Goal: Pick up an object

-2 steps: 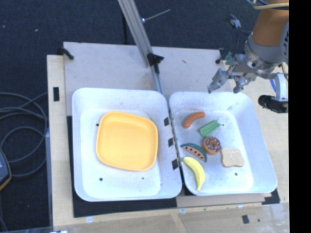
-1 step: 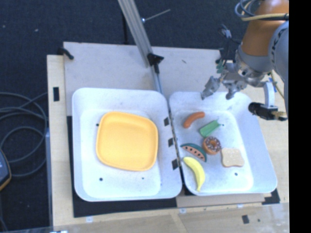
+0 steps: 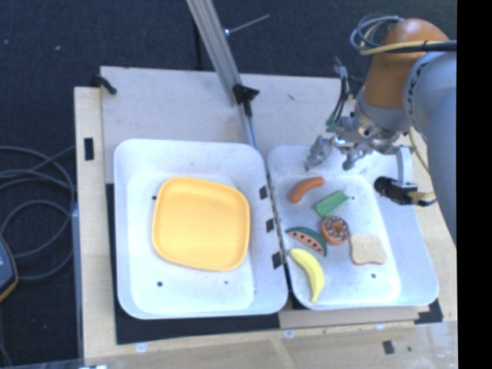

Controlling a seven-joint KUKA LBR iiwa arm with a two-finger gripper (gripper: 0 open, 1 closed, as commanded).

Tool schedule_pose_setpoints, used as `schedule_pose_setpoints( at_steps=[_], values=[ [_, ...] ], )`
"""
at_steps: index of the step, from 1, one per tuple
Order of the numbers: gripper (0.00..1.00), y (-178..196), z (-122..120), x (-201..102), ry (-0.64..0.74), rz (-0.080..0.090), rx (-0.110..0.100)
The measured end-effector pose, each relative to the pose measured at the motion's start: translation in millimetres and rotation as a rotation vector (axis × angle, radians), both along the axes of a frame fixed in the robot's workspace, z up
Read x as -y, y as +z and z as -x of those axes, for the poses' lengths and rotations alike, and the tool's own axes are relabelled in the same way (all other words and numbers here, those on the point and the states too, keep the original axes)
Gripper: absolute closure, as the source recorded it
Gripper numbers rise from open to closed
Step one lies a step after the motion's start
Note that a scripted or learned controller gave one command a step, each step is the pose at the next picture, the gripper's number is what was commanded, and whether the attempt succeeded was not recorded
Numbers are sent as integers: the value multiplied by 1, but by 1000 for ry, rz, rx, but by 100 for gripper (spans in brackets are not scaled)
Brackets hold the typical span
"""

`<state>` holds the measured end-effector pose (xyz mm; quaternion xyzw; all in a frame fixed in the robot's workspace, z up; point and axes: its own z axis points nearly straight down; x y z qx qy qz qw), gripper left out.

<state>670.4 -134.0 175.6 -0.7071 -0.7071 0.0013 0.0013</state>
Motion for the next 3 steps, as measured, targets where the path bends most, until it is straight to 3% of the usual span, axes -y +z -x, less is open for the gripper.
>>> schedule_pose_setpoints(
  at_steps=[1, 2, 3],
  values=[
    [0, -63, 1, -3, 0, 0, -1],
    [100, -48, -1, -3, 0, 1, 6],
    [100, 16, -5, -3, 0, 1, 10]
  ],
)
